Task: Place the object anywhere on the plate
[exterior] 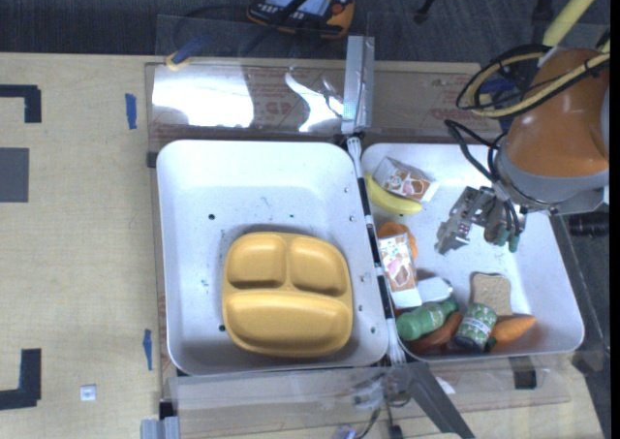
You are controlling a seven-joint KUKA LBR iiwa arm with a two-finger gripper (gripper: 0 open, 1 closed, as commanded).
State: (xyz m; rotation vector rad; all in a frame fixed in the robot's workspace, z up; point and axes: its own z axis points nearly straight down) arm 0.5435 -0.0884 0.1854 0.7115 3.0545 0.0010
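Glossy yellow plastic plate (287, 294), smooth white plastic bins (184, 234), matt pale wooden bench (73, 263), clear shiny sheet (242, 98)

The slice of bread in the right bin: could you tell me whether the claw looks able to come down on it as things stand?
Probably yes. The slice of bread lies with its top face uncovered, and the claw hovers over the right bin just up-view of it. The green can sits close beside it, which might crowd a finger.

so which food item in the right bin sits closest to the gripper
The slice of bread, just below the gripper. The banana, the carton and the green can lie farther off.
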